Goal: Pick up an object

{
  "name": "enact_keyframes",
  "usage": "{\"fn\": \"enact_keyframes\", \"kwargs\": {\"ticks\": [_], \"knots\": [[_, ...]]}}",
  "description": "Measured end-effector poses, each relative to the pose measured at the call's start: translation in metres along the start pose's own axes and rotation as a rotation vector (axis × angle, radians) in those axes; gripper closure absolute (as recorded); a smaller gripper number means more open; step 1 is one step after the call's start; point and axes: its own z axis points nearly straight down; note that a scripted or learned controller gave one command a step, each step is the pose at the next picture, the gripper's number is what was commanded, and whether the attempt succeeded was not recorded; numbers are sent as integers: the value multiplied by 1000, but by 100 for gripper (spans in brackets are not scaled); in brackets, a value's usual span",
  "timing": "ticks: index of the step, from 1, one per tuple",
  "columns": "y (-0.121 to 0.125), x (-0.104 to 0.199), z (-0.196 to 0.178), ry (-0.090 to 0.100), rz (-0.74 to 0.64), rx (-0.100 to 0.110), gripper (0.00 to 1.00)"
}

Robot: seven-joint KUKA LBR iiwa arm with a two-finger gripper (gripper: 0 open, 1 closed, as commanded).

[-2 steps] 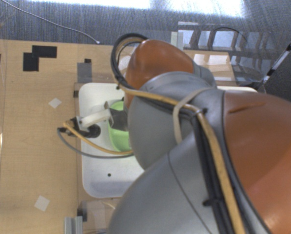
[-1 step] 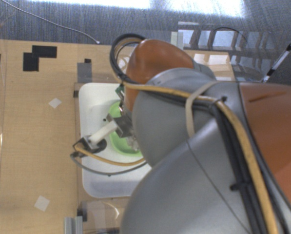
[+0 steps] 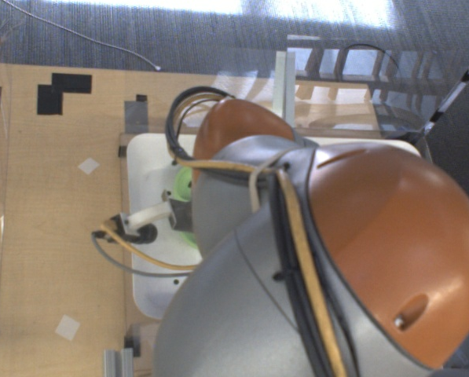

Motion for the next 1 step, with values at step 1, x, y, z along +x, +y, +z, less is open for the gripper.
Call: {"fn": "enact_keyframes", "kwargs": {"ticks": [1], "knots": [[-1, 1, -43, 3, -655, 1, 100]]}}
